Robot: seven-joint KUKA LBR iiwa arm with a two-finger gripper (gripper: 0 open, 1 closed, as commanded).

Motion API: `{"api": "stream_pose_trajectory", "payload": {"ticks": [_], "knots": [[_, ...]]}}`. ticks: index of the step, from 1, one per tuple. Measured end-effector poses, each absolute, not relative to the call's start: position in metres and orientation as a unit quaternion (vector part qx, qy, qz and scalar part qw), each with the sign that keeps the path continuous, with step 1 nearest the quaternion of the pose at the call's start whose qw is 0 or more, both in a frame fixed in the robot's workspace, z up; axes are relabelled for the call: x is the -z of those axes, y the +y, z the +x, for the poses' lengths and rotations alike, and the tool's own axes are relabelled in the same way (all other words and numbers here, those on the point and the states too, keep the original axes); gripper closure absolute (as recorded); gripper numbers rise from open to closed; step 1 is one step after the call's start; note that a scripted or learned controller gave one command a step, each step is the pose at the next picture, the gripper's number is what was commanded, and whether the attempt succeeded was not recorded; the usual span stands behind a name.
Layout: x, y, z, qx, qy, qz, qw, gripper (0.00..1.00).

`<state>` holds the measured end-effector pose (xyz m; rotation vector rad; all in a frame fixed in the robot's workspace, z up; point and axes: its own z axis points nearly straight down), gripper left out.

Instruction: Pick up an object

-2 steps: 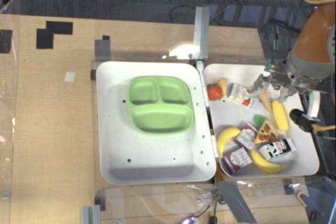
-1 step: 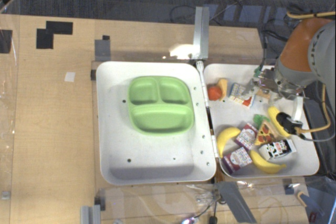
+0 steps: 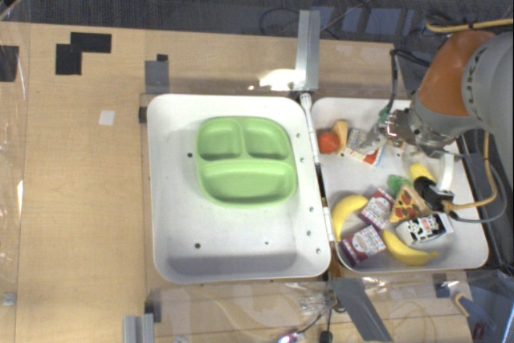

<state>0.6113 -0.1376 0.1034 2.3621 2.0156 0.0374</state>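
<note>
Nearest us, bananas (image 3: 408, 251) and small packets (image 3: 365, 241) crowd the right bin (image 3: 475, 253); the left bin (image 3: 173, 253) holds a green tray (image 3: 245, 159). Farther back the gripper (image 3: 395, 127) hangs over a packet (image 3: 361, 147) — its grip we cannot tell.

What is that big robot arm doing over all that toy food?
The grey and orange robot arm reaches in over the right bin, which is full of toy food: bananas, a red tomato, a pizza slice and small packets. Its claw sits near the back of that bin, by a packet. The left bin holds a green divided tray. Nothing looks lifted yet.
</note>
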Motion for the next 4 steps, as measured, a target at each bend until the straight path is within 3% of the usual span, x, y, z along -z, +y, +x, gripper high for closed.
{"api": "stream_pose_trajectory", "payload": {"ticks": [2, 3, 4], "knots": [[-0.101, -0.106, 0.622, -0.009, 0.666, 0.746, 0.013, 0.0], [-0.114, -0.102, 0.625, -0.0141, 0.668, 0.744, 0.014, 1.0], [-0.103, -0.107, 0.652, -0.0086, 0.558, 0.83, 0.007, 1.0]]}}
